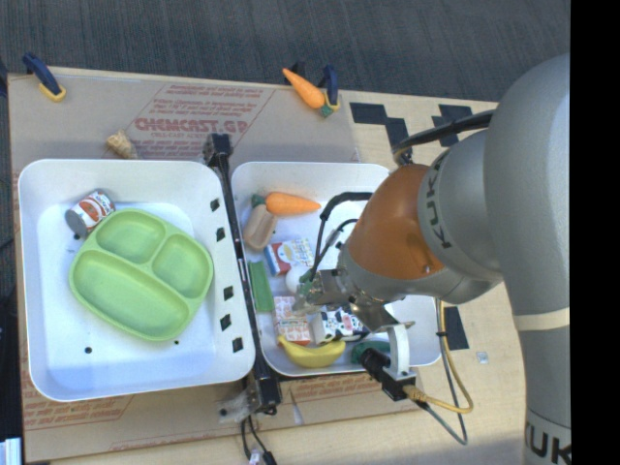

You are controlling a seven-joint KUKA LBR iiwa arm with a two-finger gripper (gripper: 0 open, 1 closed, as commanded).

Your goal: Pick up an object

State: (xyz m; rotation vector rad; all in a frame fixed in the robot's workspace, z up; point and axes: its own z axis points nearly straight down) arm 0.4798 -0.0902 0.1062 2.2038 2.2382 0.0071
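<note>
Bins sat side by side on the bench (58, 424), which was covered with cardboard. At the left of the frame, the left bin (44, 356) held a green divided plate (142, 273), with a small can (89, 211) lying just beside the plate's upper left edge. Above that bin, a cork (120, 144) rested on the cardboard, and a blue clamp (43, 76) gripped the bench's upper left corner. A toy carrot (306, 89) lay at the top centre of the frame, beside another clamp.

Further right, the right bin (291, 170) was crowded. A second carrot (290, 202) lay near its upper edge, a tan cylinder (259, 228) leaned just below and left of it, and a green stick (261, 285) ran along the bin's left wall. A small packet (294, 254) with red print sat near the middle, and a banana (311, 354) lay along the bin's lower edge with small printed cartons touching it from above.

The claw (327, 303) was low over those cartons, in the lower middle of the right bin, below the orange band (392, 226). Whether its fingers were apart or together could not be told, and nothing showed plainly between them. The grey arm (523, 182) filled the right of the frame.
</note>
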